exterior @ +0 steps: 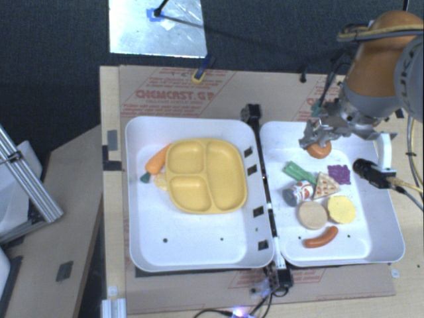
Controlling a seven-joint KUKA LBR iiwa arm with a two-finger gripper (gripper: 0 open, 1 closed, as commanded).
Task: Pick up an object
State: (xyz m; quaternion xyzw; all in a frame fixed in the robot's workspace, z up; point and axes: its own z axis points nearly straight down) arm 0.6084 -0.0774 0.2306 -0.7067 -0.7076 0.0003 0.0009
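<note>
My gripper hangs over the far part of the right bin. It sits right on top of a small orange fruit, whose upper part it hides. Just in front of the fruit lie a green vegetable, a pizza slice and purple grapes. A small can, a tan round biscuit, a yellow round piece and a red sausage lie nearer the front.
The left bin holds a yellow divided plate with a carrot at its left edge. A black divider runs between the bins. A shiny metal sheet lies beyond the bench.
</note>
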